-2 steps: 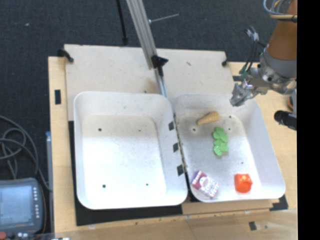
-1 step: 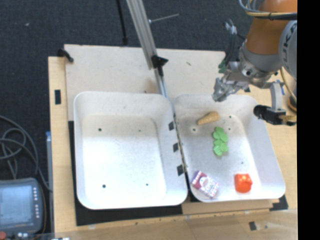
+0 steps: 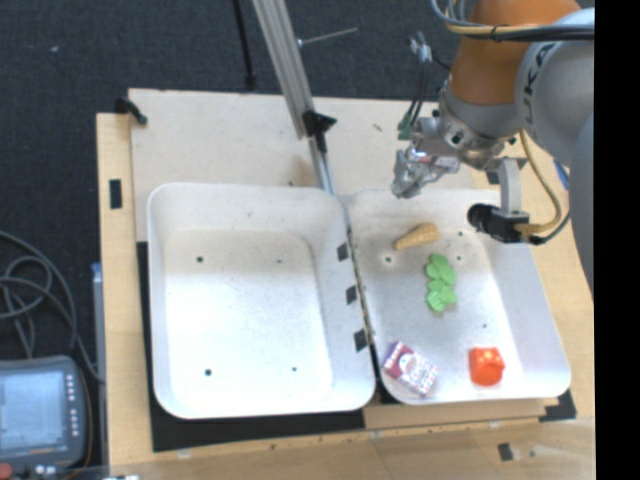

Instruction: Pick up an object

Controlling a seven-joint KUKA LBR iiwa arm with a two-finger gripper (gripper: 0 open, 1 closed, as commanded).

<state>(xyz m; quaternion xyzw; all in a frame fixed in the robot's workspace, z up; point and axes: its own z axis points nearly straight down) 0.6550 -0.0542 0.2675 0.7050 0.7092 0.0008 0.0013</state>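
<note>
My gripper (image 3: 410, 183) hangs over the far edge of the right bin (image 3: 520, 298), just above and left of a tan cone-shaped piece (image 3: 416, 236). Nothing shows between its fingers. Below the cone lies a green bumpy object (image 3: 440, 282). Near the bin's front edge sit a red block (image 3: 486, 366) and a small purple-and-white packet (image 3: 411, 369).
The left bin (image 3: 250, 298) sits beside the right one, with a divider edge between them. A slanted metal pole (image 3: 290, 68) rises behind the bins. A black clamp (image 3: 497, 222) juts over the right bin's far right rim.
</note>
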